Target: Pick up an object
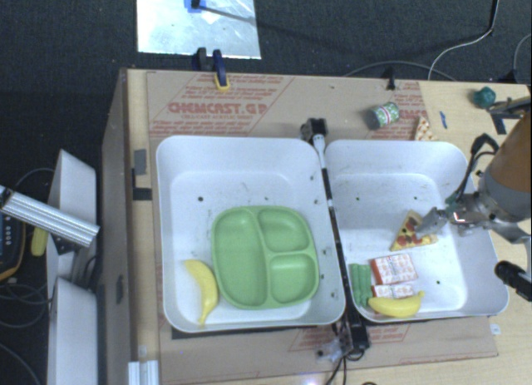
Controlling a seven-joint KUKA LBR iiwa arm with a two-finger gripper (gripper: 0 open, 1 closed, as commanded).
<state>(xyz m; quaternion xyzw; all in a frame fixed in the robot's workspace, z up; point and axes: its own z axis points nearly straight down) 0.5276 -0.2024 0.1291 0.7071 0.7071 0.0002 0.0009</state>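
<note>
The tool (434,219) sits low in the right bin (366,167), its tip right at the pizza slice toy (409,232), which lies on the bin floor just beside and slightly below it in the view. Whether it is released or clenched I cannot tell; the tip is too small and blurred. Nothing looks lifted, so the pick seems not yet done: grasp and raise are left. Further down from the tool, near the bin's front wall, lie a red-and-white carton (392,270), a banana (396,305) and a green piece (359,280). Well away across the divider, the left bin (191,163) carries a green divided plate (266,256) and a second banana (202,289). The table (283,96) board behind reads roughly "CHEMCAST GP" in red print; the carton's lettering is unreadable.
</note>
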